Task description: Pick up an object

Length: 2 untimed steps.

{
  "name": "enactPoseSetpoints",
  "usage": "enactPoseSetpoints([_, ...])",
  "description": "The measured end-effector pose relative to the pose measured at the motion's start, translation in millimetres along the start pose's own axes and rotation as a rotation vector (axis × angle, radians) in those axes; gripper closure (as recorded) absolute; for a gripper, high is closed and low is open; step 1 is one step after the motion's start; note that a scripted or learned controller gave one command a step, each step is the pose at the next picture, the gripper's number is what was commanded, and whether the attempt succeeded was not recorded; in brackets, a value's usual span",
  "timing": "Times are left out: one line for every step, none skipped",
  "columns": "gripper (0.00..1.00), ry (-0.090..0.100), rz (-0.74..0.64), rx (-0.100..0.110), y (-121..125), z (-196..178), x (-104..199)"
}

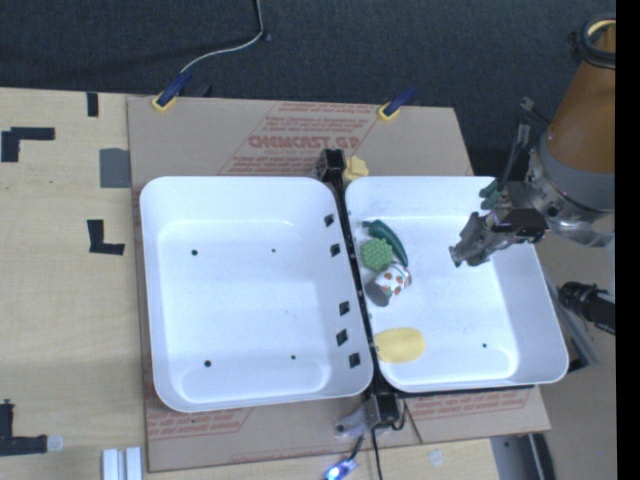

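Note:
The right bin holds a few small objects along its left side: a dark green curved piece, a green textured block, a grey and white piece with red spots, and a flat yellow oval near the front. My gripper hangs over the right part of this bin, well to the right of the objects and apart from them. Nothing shows between its dark fingers.
The left bin lies beside the right one, with a black divider between them. Both rest on a cardboard sheet held by yellow and blue clamps. The arm's grey wrist and orange band stand at the right.

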<state>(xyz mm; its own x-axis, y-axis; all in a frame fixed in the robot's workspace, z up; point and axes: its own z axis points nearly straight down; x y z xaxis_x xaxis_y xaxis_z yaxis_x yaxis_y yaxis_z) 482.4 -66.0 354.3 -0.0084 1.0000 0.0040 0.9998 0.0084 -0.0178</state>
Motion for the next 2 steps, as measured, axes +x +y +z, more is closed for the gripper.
enactPoseSetpoints([1.00,-0.002,0.002,-0.006,10.2,92.7,64.3])
enactPoseSetpoints([1.00,-0.002,0.003,-0.036,1.1,-97.9,84.0])
